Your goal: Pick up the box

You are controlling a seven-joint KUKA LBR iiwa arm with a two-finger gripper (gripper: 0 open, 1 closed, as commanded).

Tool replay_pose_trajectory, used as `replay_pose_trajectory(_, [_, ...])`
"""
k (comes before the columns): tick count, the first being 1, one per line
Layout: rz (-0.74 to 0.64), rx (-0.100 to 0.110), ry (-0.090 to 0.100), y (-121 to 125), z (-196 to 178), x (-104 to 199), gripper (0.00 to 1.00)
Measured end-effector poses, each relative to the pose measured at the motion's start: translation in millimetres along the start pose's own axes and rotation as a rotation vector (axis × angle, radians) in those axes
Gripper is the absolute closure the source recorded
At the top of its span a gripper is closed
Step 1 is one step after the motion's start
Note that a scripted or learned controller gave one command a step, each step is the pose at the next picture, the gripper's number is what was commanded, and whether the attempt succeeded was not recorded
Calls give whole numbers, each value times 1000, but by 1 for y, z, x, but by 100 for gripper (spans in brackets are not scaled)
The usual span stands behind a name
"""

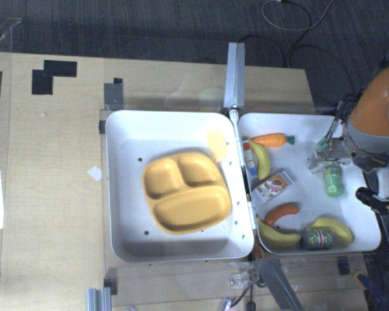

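Toward the middle of the right bin (373, 241) lies the small red-and-white box (272, 186), flat, its long axis slanting from lower left to upper right. A banana (260, 159) lies just above it and a red-orange sausage-shaped toy (282, 212) just below. The gripper (329, 154) hangs over the bin's right side by a green bottle (334, 180); whether it is open or closed cannot be told. From there the box lies leftward and slightly toward the near edge.

The box (272, 186) lies in the right bin (369, 235), tray (185, 193) in the left bin (123, 173).
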State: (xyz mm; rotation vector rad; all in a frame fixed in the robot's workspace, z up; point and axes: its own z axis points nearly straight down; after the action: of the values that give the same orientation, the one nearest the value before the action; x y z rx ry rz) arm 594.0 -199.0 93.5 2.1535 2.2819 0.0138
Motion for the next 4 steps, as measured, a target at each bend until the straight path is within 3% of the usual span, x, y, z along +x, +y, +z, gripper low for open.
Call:
replay_pose_trajectory(1, [241,-3,-6,18,5,17,100])
replay_pose_trajectory(2, [548,-5,-3,-30,4,20,100])
replay_pose_trajectory(3, [712,-7,-3,-44,3,22,100])
replay_pose_trajectory(4, [602,3,-5,-38,-56,14,100])
